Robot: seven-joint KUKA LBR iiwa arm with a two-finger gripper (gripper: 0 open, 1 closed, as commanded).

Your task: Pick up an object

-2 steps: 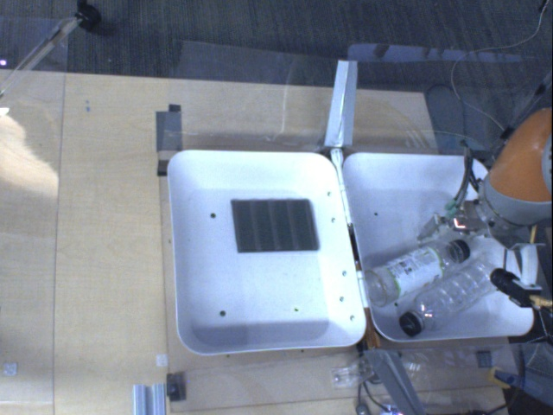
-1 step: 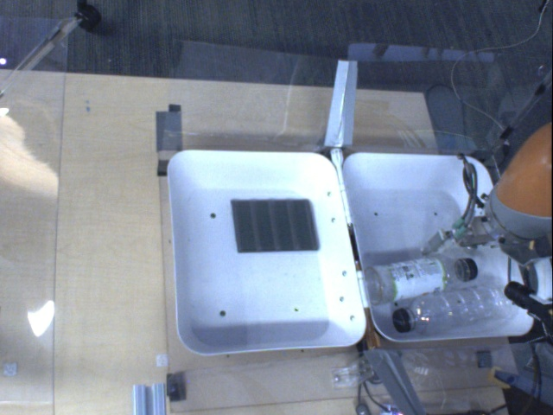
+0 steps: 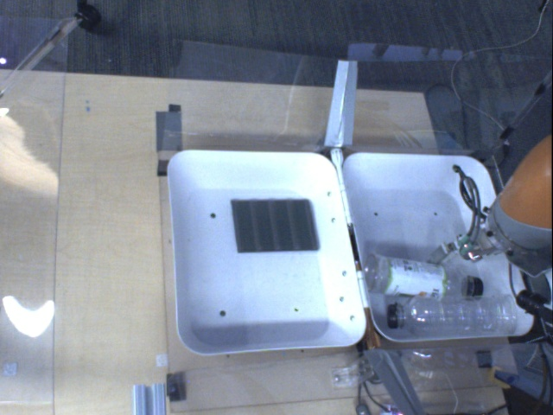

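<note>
The right bin (image 3: 393, 188) holds a clear plastic bottle (image 3: 462, 315) with a black cap, lying on its side along the front wall. Just behind it a white container with a green label (image 3: 416, 277) also lies on its side. A small black object (image 3: 473, 286) rests to the right of the container. My gripper (image 3: 467, 248) hangs low over the right side of this bin, just behind the black object and to the right of the white container. Nothing is seen held in it. The orange band (image 3: 529, 194) of the arm shows at the right edge.
The left bin (image 3: 186, 258) has a dark grey ribbed pad (image 3: 274, 225) lying flat near its middle. A black cable (image 3: 467, 190) loops down the right bin's back right wall. A metal divider (image 3: 340, 111) stands behind the two bins.
</note>
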